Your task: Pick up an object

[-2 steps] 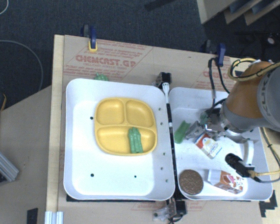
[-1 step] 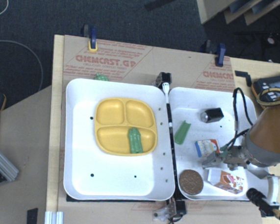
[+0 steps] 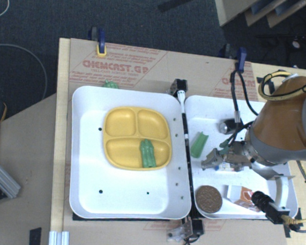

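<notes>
**Approach Phase: Tool Over the Right Bin**

The left bin holds a yellow divided plate; a green ridged piece lies in the plate's lower right compartment. The right bin holds a green block near its left wall, and a brown disc at its lower left corner. A white and orange packet lies just right of the disc.

The tool hangs low in the right bin, just beside the green block and above the disc. Whether its jaws stand apart or together cannot be told, and no object is seen between them.

Judged step: approach, with no object picked up. The next move calls for centring on one object, probably the green block, then descending and closing.
</notes>
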Tool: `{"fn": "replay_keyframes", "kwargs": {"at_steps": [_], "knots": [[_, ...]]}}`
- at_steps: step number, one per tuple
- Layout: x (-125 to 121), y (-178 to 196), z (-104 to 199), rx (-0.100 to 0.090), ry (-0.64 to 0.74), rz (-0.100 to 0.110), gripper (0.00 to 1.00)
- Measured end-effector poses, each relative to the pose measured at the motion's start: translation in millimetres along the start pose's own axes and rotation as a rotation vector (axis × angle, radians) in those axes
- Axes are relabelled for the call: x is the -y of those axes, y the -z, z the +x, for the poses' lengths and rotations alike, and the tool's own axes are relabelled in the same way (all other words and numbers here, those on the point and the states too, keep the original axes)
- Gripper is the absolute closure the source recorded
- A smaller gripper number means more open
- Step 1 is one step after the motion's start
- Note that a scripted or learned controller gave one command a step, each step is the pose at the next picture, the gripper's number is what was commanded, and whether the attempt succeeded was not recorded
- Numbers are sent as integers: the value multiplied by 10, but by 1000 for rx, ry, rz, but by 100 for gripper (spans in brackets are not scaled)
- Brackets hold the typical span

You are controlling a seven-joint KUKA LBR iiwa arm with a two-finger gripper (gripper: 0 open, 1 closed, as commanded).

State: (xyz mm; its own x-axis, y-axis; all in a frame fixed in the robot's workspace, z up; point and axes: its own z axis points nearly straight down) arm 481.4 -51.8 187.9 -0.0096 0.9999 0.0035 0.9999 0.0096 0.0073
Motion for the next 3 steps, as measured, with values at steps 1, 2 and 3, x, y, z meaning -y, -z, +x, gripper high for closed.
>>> {"fn": "replay_keyframes", "kwargs": {"at_steps": [1, 2, 3], "knots": [[14, 71, -54, 5, -9, 4, 100], [3, 479, 532, 1, -3, 3, 100], [-12, 1359, 1545, -3, 4, -2, 100]]}}
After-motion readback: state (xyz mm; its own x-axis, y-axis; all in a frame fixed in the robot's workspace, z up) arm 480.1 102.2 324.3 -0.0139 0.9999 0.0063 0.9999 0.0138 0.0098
